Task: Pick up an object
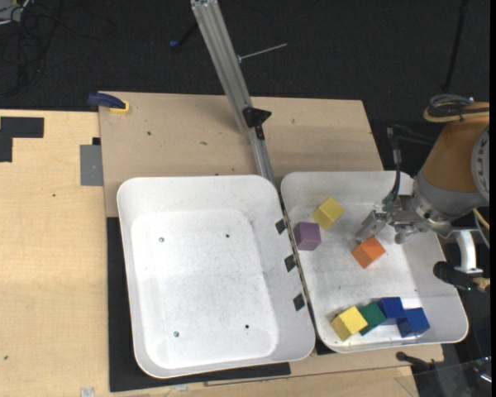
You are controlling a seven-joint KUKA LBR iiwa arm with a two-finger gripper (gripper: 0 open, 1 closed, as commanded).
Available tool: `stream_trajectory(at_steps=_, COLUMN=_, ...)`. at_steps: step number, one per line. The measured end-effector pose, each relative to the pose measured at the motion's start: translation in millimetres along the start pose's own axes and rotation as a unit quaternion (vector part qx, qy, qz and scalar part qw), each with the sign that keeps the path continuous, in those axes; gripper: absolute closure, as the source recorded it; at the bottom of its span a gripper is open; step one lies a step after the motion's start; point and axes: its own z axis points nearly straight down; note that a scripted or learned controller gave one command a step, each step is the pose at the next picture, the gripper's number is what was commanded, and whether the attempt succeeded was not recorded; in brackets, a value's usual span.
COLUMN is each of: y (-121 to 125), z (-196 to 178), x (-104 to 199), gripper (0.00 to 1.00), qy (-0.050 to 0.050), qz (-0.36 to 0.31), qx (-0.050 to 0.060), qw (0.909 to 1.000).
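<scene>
The left bin [202, 275] sits on the bench with bare white floor showing, its right wall touching the right bin [314, 190] along a seam with small black clips; a slanted aluminium rail [229, 73] runs down from the top toward that seam; inside the right bin, going rightward, a purple cube [307, 236] lies near the left wall, a yellow cube [329, 212] just above and beside it, then an orange cube [369, 252] tilted on the floor near the middle; along the near edge a second yellow block [348, 322], a green block [371, 315] and two blue blocks [402, 315] huddle together (touching or nearly so); the gripper [382, 228] hangs just above the orange cube's upper edge, fingers spread apart and holding nothing, the arm [455, 168] entering from the right.
</scene>
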Motion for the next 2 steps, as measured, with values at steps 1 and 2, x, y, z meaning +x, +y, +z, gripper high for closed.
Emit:
stream_trajectory(at_steps=1, y=1.0, z=-13.0, x=-1.0, gripper=1.00, qy=-0.001, qz=0.002, qx=-0.002, qw=1.0000)
stream_trajectory(at_steps=2, y=4.1, z=-76.0, x=-4.9, gripper=1.00, qy=-0.002, qz=-0.001, qx=-0.006, qw=1.0000)
